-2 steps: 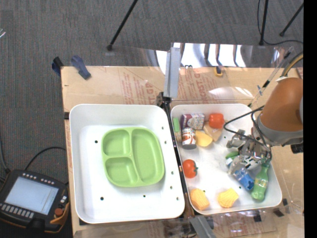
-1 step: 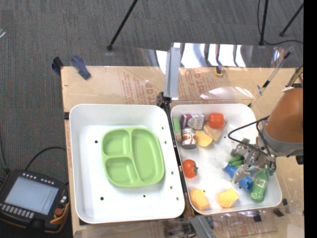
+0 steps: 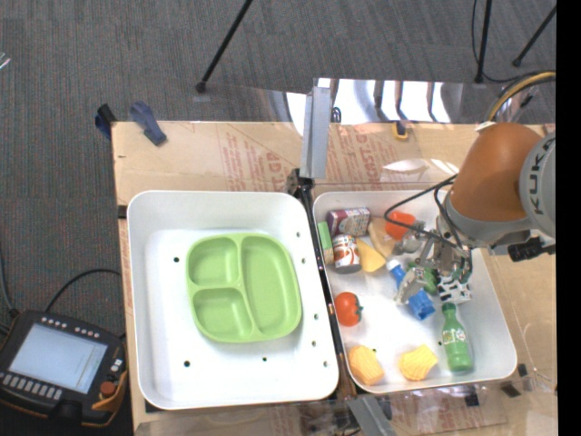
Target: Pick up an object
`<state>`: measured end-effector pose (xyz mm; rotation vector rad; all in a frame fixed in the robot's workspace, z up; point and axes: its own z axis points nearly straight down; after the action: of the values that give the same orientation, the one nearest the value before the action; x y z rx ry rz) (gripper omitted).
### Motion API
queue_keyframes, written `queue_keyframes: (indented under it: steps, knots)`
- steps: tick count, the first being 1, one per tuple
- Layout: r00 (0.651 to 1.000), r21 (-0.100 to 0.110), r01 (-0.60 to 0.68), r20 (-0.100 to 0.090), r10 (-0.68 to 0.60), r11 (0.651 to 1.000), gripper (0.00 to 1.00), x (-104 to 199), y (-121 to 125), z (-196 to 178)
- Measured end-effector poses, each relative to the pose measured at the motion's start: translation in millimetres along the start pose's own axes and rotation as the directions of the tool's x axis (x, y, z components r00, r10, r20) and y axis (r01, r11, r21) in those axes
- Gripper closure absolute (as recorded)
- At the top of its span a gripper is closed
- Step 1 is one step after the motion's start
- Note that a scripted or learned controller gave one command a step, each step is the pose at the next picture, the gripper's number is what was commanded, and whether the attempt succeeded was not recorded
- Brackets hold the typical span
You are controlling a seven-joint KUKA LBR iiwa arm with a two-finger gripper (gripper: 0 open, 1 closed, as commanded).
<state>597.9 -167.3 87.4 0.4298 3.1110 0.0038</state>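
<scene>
Overhead, the hand (image 3: 427,275) hovers over a blue bottle (image 3: 413,296) in the right bin (image 3: 497,334); its grip state is unclear.

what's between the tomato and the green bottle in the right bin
In the camera view, bare white bin floor mostly; the blue object sits just above the line from the tomato to the green bottle.

Two bins side by side on the bench

The divided plate (image 3: 243,287) lies in the left bin (image 3: 145,243). In the right bin (image 3: 499,321), the tomato (image 3: 347,308) sits at 9 o'clock, the bottle (image 3: 456,338) at 4 o'clock and the can (image 3: 345,252) at 10 o'clock.
</scene>
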Motion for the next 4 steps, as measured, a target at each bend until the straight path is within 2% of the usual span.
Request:
queue_keyframes:
  steps: [1,2,3,4]
  knots:
    - [0.985,0.001,-0.175,-0.002,0.175,0.985,0.00,42.1,-11.9,0.3]
    - [0.953,0.002,-0.303,-0.004,0.303,0.953,0.00,80.5,56.6,0.9]
    - [0.954,0.002,-0.299,-0.004,0.299,0.954,1.00,80.2,57.2,-8.3]
    - [0.948,-0.004,-0.319,0.008,0.319,0.948,1.00,78.8,104.3,-119.3]
